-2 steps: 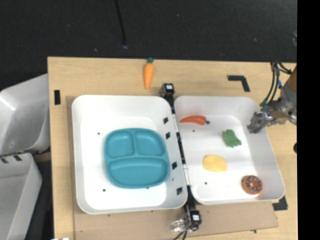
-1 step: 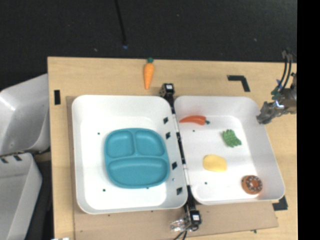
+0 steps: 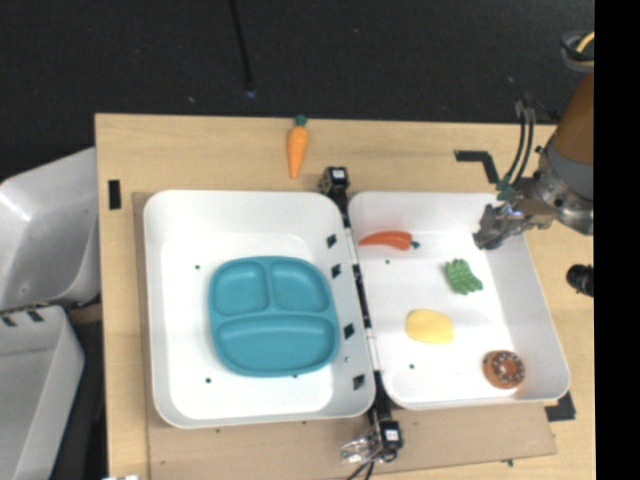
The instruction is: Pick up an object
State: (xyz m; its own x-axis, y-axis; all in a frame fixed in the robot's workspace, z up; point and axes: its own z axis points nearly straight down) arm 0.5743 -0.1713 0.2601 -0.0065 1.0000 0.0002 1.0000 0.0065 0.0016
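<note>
The right bin [image 3: 400,388] holds a red chili pepper [image 3: 386,239], a green broccoli-like piece [image 3: 463,277], a yellow lemon-like piece [image 3: 429,326] and a brown donut [image 3: 504,369]. My gripper [image 3: 492,230] hangs over the bin's far right corner, up and right of the green piece. Nothing shows between its tips. The arm comes in from the right edge.
A blue divided plate [image 3: 272,315] lies in the left bin [image 3: 175,368]. An orange carrot [image 3: 297,148] rests on the bench beyond the bins. A black clamp [image 3: 334,179] sits at the far end of the divider between the bins.
</note>
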